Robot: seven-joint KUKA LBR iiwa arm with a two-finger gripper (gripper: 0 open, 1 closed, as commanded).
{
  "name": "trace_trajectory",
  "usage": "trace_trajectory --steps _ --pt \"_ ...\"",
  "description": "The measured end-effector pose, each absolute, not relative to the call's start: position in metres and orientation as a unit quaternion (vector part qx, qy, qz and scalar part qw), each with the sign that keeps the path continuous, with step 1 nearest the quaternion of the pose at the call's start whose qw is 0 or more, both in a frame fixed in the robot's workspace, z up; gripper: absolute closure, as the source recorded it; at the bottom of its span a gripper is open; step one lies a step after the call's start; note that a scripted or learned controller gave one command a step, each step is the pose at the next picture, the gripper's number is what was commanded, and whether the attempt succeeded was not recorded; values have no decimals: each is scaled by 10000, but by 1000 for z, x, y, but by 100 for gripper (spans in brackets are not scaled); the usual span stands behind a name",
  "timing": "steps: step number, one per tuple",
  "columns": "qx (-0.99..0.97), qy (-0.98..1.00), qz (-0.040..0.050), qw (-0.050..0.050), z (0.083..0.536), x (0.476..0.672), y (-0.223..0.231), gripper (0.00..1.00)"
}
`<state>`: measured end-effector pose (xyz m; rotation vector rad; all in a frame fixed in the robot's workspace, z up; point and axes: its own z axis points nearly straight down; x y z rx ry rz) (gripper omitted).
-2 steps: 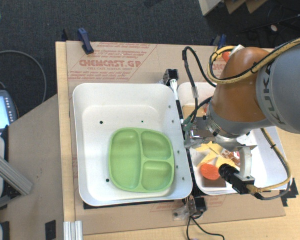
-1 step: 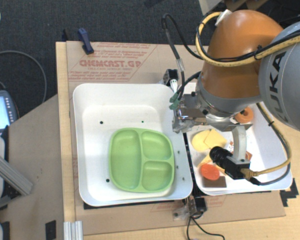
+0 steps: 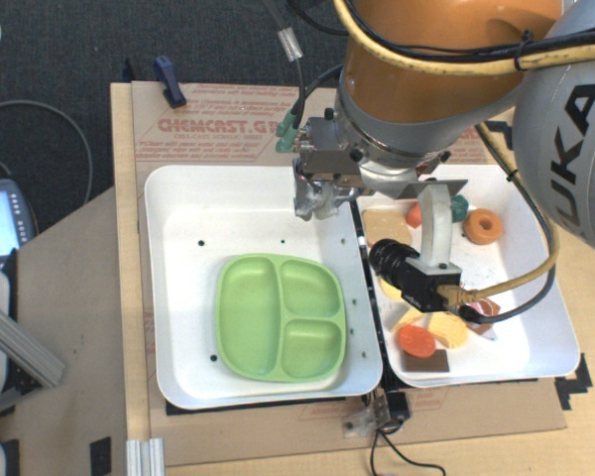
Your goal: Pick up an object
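Observation:
My gripper (image 3: pixel 313 198) hangs over the back right part of the left bin (image 3: pixel 178 266), close to the wall shared by the two bins. Nothing shows held in it. The right bin (image 3: pixel 545 335) holds several small items: an orange ring (image 3: pixel 485 226), a teal piece (image 3: pixel 460 206), a small orange piece (image 3: pixel 414 214), a red-orange round item (image 3: pixel 415 340), a yellow piece (image 3: pixel 453 334), a brown block (image 3: pixel 428 362) and a red and white piece (image 3: pixel 482 308). The arm's large orange and grey body hides the back of the right bin.
A green divided plate (image 3: pixel 280 317) lies in the front middle of the left bin. A blue clamp (image 3: pixel 169 80) sits on the board's back left edge. Cables run behind the bench and at its front edge.

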<state>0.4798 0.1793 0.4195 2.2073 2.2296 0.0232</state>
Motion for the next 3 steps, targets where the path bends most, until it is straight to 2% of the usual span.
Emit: trace_trajectory --steps 1,2,3 --pt "7062 7080 9 8 424 480 175 100" --pt "7098 7044 -38 -5 363 544 121 100" --pt "7069 7073 8 9 378 543 125 100"
